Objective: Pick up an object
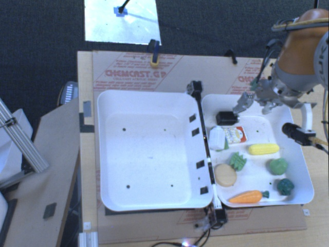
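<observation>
**Arm over the right bin, nothing lifted**

Far left: a slanted aluminium rail (pixel 20 143) lies across a tan side table (pixel 56 163), off the bench.

Left bin (pixel 110 138): white, shallow, sitting on a board printed with red lettering (pixel 136 72). A row of black clips (pixel 198 148) runs down the seam where the two bins meet.

Right bin (pixel 303 181): all the objects are here.
- Black block (pixel 226 118) near the bin's upper left corner.
- Below it, a white packet (pixel 217 138) touching a small card with red print (pixel 236 135).
- Green leafy piece (pixel 237 161) beneath those, just beside a round tan biscuit-like disc (pixel 225 175).
- Orange carrot (pixel 247 196) lying along the near wall, green tip pointing right.
- Yellow corn cob (pixel 263 149) lying across mid-bin.
- Light green round item (pixel 278 166) below the corn, and a darker green broccoli-like piece (pixel 285 186) nearer the front right corner.

Right side: the arm, orange band (pixel 303 50) uppermost, reaches in over the bin's far right corner. The gripper (pixel 243 103) hangs just above and right of the black block, tilted toward it. From where I stand I cannot tell whether the pincer is apart or together, and nothing is visibly between it. A black cylindrical part (pixel 295 133) sticks out over the bin's right rim.
</observation>
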